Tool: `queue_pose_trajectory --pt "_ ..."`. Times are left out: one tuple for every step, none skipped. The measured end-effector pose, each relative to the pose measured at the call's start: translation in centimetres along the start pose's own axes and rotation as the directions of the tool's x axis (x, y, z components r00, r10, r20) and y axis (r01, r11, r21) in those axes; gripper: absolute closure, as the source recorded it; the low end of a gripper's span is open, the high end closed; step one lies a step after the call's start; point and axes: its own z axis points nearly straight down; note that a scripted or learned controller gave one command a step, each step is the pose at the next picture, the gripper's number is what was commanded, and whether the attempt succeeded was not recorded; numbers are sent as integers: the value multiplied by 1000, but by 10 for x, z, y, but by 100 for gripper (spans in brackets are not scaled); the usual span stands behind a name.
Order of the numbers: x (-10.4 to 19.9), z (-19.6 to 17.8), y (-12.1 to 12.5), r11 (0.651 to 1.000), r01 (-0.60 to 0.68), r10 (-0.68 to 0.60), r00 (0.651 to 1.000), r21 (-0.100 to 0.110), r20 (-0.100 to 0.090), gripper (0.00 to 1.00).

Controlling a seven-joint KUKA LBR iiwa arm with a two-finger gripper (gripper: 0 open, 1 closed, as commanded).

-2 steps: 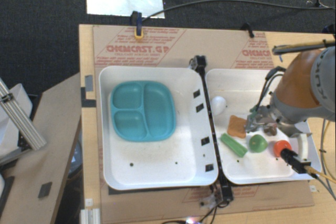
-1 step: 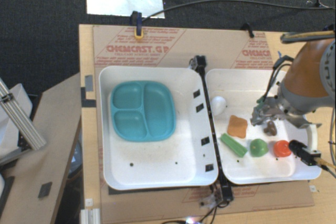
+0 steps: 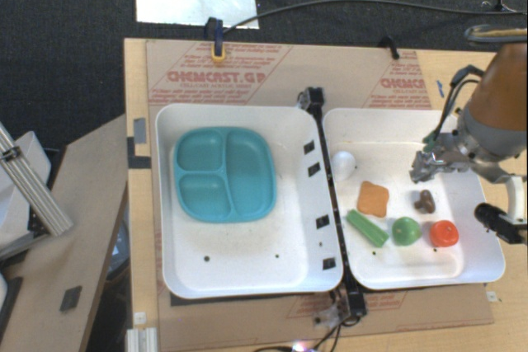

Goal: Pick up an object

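Gripper (image 3: 426, 165) hovering low over the right bin (image 3: 388, 280), just above a small brown lump (image 3: 425, 200), with nothing seen between its tips; how wide it stands too blurred to tell. Lump lying loose on the bin floor, apart from an orange block (image 3: 373, 199), a green ball (image 3: 405, 231), a red ball (image 3: 444, 234), a green stick (image 3: 366, 227) and a white ball (image 3: 342, 163), probably scattered so for separate grasps. Left bin (image 3: 239, 280) on the same surface, carrying a teal divided plate (image 3: 224, 175).
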Motion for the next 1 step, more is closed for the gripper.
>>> queue_pose_trajectory --pt "-5 -55 9 1000 1 -1 1000 0 0 100"
